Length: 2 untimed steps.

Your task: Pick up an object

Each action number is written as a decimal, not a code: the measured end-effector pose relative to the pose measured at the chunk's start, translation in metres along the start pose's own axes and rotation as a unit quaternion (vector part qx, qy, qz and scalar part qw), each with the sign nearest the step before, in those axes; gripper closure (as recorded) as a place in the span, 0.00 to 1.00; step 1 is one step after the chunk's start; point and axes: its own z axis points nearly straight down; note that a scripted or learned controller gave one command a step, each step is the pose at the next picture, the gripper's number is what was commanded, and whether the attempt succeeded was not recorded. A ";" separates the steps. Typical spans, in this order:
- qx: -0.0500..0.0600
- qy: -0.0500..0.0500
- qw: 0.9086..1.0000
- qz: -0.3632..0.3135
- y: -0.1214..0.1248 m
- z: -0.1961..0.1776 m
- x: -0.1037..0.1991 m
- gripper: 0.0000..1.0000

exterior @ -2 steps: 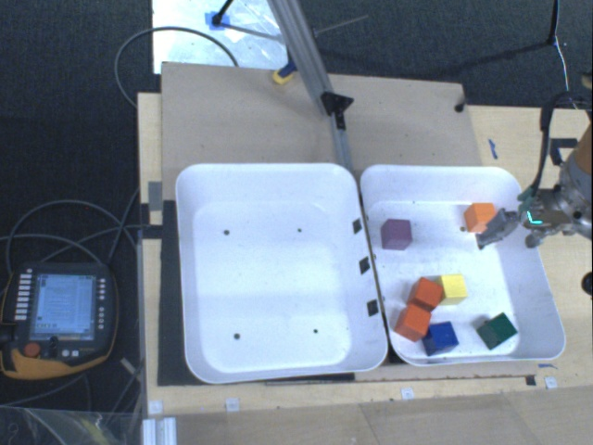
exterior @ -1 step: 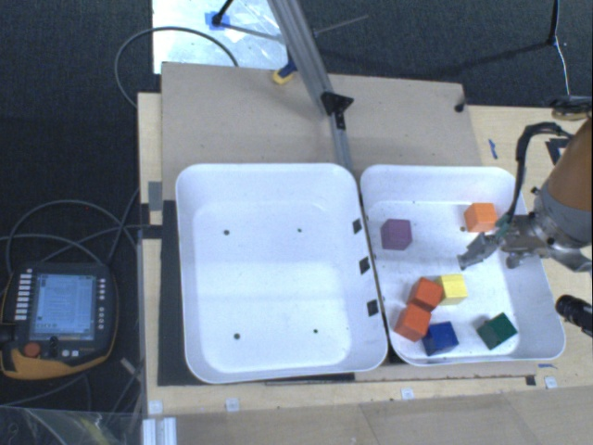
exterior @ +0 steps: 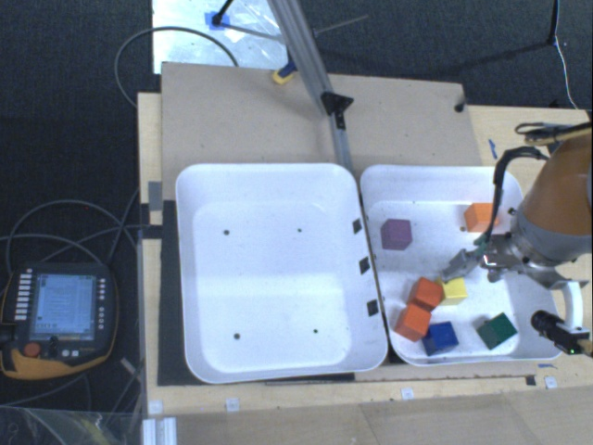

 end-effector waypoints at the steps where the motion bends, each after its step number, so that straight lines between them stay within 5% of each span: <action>1: -0.009 -0.002 1.000 -0.001 0.006 0.012 -0.001 0.00; 2: -0.011 -0.002 1.000 -0.002 0.007 0.002 -0.001 1.00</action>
